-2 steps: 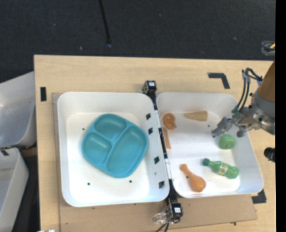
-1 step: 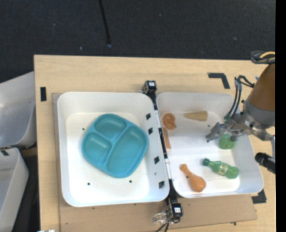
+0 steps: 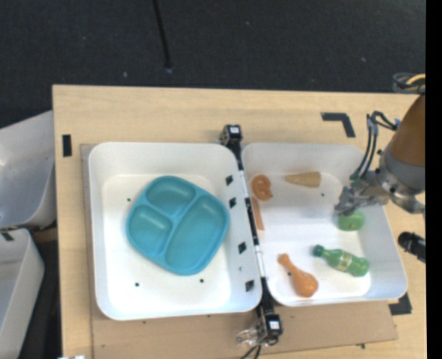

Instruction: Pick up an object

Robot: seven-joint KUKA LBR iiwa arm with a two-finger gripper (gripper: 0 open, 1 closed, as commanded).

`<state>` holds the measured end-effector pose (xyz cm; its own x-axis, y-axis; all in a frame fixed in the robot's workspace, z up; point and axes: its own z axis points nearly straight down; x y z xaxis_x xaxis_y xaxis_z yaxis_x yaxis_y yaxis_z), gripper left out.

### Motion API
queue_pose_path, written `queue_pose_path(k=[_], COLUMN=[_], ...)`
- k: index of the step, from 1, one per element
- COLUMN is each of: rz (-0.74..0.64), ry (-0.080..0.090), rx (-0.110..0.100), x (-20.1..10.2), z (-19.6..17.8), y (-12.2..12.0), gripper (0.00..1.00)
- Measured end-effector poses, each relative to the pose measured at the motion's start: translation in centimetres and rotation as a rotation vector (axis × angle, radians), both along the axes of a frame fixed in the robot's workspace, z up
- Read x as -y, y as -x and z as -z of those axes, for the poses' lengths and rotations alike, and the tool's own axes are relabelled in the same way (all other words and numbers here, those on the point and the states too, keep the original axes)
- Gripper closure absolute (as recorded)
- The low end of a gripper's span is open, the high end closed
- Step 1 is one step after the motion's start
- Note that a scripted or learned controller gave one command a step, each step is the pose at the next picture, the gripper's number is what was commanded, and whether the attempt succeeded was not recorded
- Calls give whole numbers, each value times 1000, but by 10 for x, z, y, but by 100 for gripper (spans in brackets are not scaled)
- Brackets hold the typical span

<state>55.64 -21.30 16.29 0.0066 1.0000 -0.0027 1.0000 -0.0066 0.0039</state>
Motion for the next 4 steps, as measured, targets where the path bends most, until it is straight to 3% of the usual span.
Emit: queue_pose_path(k=[1,2,4], rz=[-9,-10,-13], ry=[-1,-2,-3], rx=[1,0,-3], x=[-3,-2,-100], z=[-45,-61,-69], y=[-5,-6,-24], gripper=[100,100,100])
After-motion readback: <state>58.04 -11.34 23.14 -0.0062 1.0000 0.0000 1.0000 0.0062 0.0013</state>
